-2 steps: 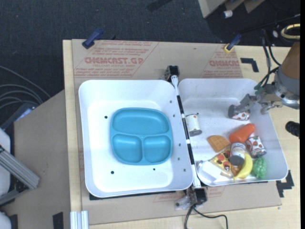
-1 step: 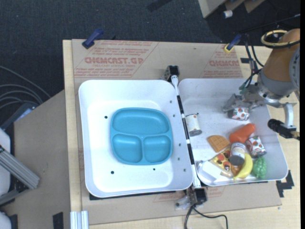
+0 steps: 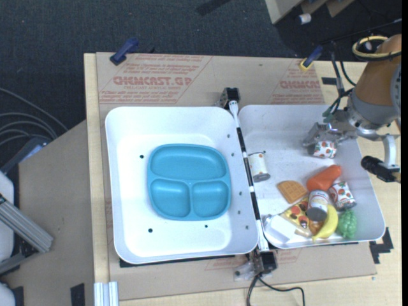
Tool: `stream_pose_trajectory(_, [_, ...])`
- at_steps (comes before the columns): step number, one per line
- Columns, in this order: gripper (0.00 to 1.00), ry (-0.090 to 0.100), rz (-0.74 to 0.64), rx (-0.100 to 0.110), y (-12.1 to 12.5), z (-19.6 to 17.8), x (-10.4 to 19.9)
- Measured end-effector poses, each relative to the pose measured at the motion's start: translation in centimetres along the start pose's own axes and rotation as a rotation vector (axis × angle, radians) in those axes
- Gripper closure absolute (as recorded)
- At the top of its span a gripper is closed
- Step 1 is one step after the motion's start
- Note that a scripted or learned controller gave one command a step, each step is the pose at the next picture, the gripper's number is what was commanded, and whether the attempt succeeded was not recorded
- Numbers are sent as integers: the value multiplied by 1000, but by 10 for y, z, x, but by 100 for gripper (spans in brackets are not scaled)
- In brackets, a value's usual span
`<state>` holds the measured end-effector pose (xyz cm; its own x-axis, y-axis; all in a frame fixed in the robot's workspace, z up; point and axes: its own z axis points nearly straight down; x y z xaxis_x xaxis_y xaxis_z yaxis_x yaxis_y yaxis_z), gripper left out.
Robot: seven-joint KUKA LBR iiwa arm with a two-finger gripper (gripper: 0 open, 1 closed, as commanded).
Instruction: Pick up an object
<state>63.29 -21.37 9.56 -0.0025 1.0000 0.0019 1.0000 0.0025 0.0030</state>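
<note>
Tabletop [image 3: 191,75] carrying two white bins, touching side by side.
Right bin [image 3: 280,123] sits under the gripper [image 3: 319,136]; left bin [image 3: 127,171] lies well beyond it.

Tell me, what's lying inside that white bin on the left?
Inside the left bin lies one blue tray with three compartments, each bare. Whatever is beneath the tray is covered by it.
</note>
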Motion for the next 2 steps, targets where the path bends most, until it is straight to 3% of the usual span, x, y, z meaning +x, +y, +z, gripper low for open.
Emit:
stream_pose_trajectory(1, [100, 0, 2, 5, -47, -77, 36])
stream_pose_trajectory(2, [100, 0, 1, 5, -97, -147, 118])
